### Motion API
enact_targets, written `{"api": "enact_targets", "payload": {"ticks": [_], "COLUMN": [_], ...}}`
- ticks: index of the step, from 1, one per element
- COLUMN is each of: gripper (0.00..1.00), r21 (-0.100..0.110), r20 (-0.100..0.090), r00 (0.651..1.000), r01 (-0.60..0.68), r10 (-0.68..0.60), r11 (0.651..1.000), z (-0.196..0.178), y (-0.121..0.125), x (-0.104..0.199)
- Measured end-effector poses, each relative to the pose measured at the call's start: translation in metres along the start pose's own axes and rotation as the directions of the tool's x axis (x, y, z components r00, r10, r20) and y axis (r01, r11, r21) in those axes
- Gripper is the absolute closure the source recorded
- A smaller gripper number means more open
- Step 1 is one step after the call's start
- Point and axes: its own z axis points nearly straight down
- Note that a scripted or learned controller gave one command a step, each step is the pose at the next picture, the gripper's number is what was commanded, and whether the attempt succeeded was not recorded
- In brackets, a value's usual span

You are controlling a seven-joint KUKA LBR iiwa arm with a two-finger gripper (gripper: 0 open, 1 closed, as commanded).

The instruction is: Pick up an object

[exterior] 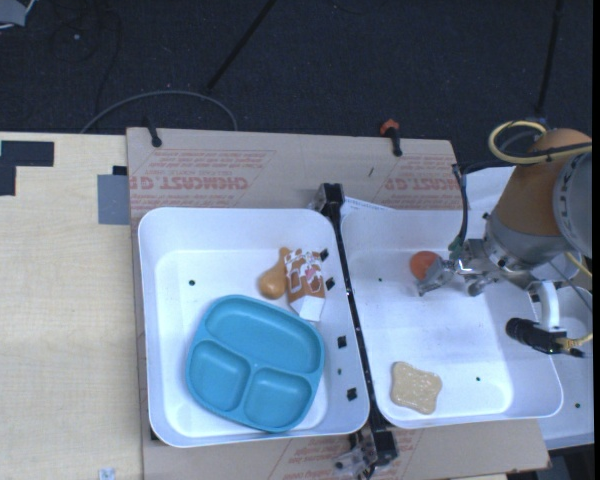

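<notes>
Taking the black divider (348, 308) between the two shallow white bins as our landmark, we start well to its left, where a blue plastic three-compartment tray (255, 361) lies flat in the left bin (165, 268). Just left of the divider, near its upper end, a tan pear-shaped toy (272, 280) touches a brown-and-white printed packet (305, 274), both beyond the tray's upper edge.

Right of the divider, in the right bin (460, 388), a flat beige cookie-shaped piece (416, 387) sits near its lower end. Farther right and higher, a small orange-red ball (425, 264) rests on the bin floor, and we judge this the thing to pick.

The gripper (442, 278) sits just beside the ball, on the side away from the divider; its fingers (427, 282) look spread, with nothing between them, and the ball lies at their tips rather than inside.

To do this step well, we should centre the fingers on either side of the ball, lower until they straddle its widest part, then close slowly, since a round ball may well roll away from a glancing touch.
</notes>
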Motion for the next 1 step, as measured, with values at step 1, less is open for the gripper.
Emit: {"api": "enact_targets", "payload": {"ticks": [1], "gripper": [1.00], "r21": [-0.003], "r20": [0.001], "r00": [1.000], "r01": [-0.001], "r10": [0.001], "r11": [1.000], "z": [-0.0128], "y": [0.0007], "x": [-0.0008]}}
